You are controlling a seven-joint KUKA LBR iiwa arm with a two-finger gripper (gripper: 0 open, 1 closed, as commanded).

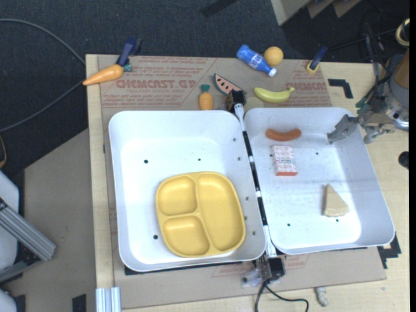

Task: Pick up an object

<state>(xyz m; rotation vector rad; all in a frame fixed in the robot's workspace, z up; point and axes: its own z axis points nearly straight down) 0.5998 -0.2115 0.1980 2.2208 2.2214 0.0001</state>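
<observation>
Three candidates for picking, all lying flat on the floor of the right bin [370, 194], none between the fingers of the gripper [342, 130]. Just left of the gripper, at about its height in the view: a red-orange sausage [283, 134], lying crosswise. Below that, farther from the gripper: a small pink-and-white packet [284, 160], lengthwise, face up. Well below the gripper, almost straight under it in the view: a pale tan wedge [335, 202], point toward the gripper.
</observation>
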